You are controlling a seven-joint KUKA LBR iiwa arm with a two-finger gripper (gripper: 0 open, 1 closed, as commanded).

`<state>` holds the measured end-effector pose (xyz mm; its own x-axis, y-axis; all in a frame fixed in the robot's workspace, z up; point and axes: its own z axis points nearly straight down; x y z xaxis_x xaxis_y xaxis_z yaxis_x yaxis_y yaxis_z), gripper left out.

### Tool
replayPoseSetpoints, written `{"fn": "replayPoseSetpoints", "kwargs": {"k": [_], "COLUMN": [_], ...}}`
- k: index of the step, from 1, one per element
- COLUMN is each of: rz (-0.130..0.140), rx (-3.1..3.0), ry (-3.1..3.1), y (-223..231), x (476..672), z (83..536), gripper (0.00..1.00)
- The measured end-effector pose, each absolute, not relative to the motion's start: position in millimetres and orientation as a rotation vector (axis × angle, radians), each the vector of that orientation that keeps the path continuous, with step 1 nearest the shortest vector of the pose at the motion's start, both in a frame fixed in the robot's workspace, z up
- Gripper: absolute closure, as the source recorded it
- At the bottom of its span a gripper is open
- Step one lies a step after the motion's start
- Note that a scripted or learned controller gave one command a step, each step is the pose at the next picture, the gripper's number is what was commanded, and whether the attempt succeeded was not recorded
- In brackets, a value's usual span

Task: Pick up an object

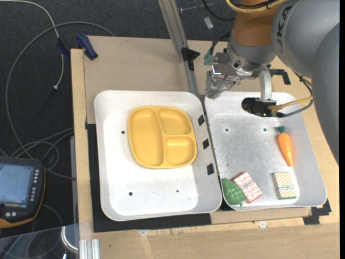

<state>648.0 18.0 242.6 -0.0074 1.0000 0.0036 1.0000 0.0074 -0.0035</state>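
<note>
The right bin [248,144] holds an orange carrot [285,147] near its right wall. Along its front edge lie a green bumpy piece [232,191], a pink patterned box [247,186] and a small yellow-green box [284,185]. My gripper [214,86] hangs over the far left corner of the right bin, close to the divide between the bins, well away from all of these objects. Nothing shows between its fingers.
A yellow three-compartment plate [161,136] lies in the left bin [116,166]. A slanted metal post [175,26] rises behind the bins near the gripper. Black clips [205,143] line the divide. Cables and a pendant [19,190] lie off the bench at left.
</note>
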Motion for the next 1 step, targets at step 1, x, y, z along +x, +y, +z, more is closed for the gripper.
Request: {"fn": "replayPoseSetpoints", "kwargs": {"k": [1], "rz": [0.001], "rx": [-2.209], "ry": [-2.226], "y": [81.9], "x": [639.7], "z": [234.9], "gripper": [1.0]}}
